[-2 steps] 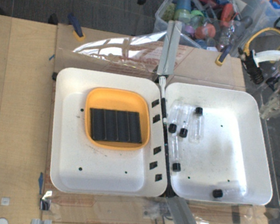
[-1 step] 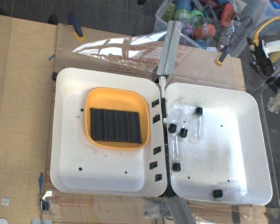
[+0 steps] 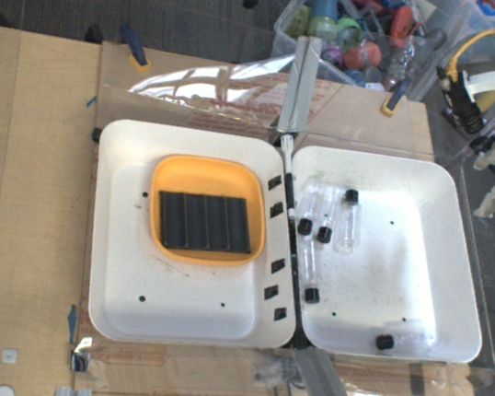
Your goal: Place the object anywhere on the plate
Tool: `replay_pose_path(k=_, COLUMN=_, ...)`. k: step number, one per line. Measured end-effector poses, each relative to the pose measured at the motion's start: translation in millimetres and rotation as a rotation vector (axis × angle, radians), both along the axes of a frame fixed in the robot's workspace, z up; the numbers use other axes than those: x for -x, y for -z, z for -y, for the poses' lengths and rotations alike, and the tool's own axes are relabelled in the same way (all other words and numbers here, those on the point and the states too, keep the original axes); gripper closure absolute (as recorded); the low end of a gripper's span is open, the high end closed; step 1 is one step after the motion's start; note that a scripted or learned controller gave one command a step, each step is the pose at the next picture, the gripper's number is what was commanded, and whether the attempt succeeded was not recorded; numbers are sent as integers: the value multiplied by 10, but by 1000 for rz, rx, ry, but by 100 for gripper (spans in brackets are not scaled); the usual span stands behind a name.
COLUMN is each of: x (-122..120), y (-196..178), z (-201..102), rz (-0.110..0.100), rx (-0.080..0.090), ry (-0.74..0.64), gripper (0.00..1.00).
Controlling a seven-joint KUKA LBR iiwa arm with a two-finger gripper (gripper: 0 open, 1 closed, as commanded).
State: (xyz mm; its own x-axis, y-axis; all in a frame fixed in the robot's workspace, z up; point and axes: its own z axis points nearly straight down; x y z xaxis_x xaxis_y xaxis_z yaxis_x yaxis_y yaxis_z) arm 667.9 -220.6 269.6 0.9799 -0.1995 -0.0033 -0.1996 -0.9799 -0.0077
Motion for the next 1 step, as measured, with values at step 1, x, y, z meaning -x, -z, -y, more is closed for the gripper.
replay_pose_path(k=1, x=-10, y=-59, z=-21, rz=-2, rx=-9, ry=2, gripper=100)
